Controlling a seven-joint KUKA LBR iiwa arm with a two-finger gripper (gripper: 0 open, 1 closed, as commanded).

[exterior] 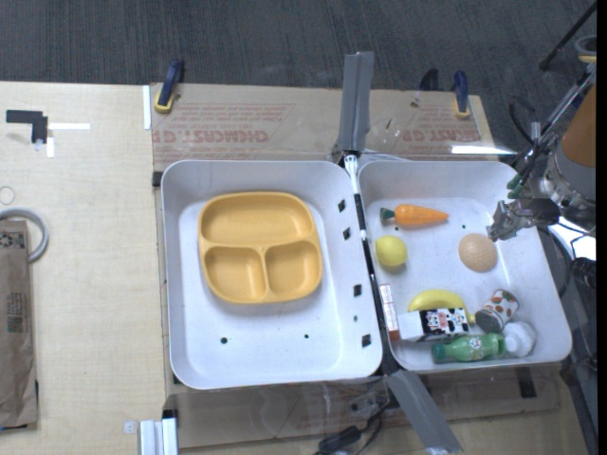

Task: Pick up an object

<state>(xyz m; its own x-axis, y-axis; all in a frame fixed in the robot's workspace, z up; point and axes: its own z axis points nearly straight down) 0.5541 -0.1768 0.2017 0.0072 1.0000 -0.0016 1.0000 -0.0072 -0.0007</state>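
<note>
The right bin (545, 263) holds an orange carrot (418, 216), a yellow lemon (391, 251), a tan egg (478, 253), a banana (437, 300), a small black-and-white carton (434, 323), a green bottle (468, 348), a patterned cup (497, 310) and a white ball (520, 339). My gripper (504, 224) hangs at the bin's right side, just above and to the right of the egg. Nothing shows between its fingers.
The left bin (180, 282) holds a yellow divided plate (259, 246). A grey divider post (356, 98) stands between the bins at the back. Cardboard backing with blue clamps (171, 83) runs behind. A brown bag (17, 320) lies at the far left of the bench.
</note>
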